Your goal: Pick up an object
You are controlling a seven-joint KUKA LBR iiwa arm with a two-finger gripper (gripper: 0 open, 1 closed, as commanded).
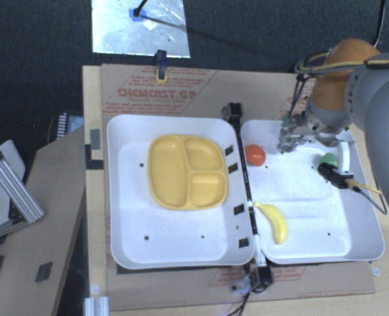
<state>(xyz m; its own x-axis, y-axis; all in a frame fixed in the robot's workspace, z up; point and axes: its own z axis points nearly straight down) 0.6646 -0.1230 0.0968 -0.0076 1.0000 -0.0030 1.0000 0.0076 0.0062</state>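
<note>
The likeliest pick, as I read it, is the orange ball [255, 155]. It sits at about ten o'clock in the right bin [312, 242], close to the wall shared with the other bin. Nothing touches it, so I'd expect an approach from above to be unobstructed, though a round thing that near a wall may roll when nudged.

The gripper [287, 143] hangs just beside the ball, at roughly its two o'clock, low over the bin floor. I see nothing held in it. I cannot tell from this slant whether it is parted or closed. It stands off the ball rather than over it, so I judge the grasp is not yet made.

The other candidates lie further out. A small green thing [328, 159] rests at the ball's three o'clock, beyond the gripper and near the far wall. A yellow banana [274, 222] lies at five o'clock from the ball, well apart, low in the same bin, with bare floor around it.

At nine o'clock, across the divider, the left bin [135, 242] holds a yellow divided plate [184, 171], lying flat near the middle and out of the arm's way.
</note>
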